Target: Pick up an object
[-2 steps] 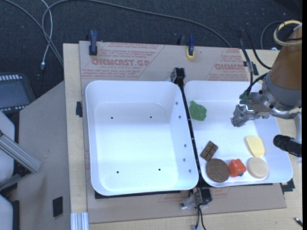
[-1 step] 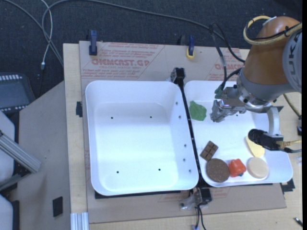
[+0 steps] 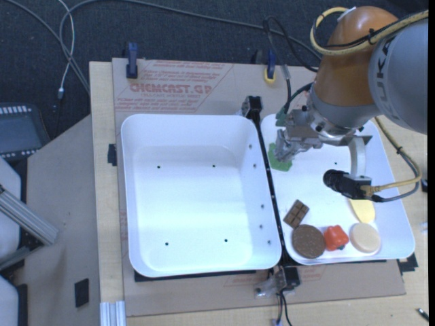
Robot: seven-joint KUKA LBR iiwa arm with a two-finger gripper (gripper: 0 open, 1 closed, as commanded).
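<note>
hand low over green object.

the green object is partly covered by the gripper; the yellow item is partly hidden behind a black fitting.

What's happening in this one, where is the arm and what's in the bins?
The grey and orange arm reaches in from the right, with its gripper low in the right bin, at that bin's left wall, over a green object. Whether it grips the green object cannot be told. Near the bin's front edge lie a brown chocolate-like bar, a brown round disc, a red piece, a cream round piece and a yellow piece.
</note>
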